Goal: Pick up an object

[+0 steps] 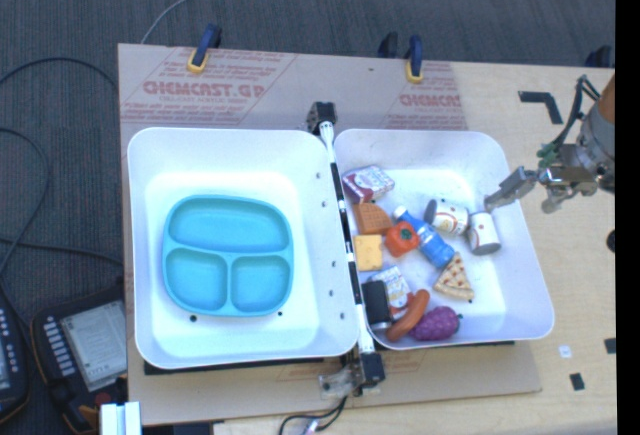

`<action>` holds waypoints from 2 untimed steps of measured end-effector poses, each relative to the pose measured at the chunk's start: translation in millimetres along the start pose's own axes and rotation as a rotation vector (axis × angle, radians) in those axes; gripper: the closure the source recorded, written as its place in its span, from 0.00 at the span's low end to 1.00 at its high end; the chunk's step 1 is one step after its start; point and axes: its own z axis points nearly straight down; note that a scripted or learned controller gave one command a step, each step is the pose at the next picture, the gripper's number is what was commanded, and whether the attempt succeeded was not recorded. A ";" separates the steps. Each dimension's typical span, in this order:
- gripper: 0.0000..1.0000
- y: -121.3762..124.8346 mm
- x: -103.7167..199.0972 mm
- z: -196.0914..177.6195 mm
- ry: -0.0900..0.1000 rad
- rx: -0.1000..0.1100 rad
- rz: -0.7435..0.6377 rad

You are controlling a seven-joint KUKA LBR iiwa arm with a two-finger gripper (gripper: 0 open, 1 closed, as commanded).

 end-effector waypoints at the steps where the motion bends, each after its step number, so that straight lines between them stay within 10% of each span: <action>1: 0.00 -19.8 36.5 134.0 0.002 0.003 0.001; 2: 0.00 -43.0 79.7 172.8 -0.006 -0.010 0.004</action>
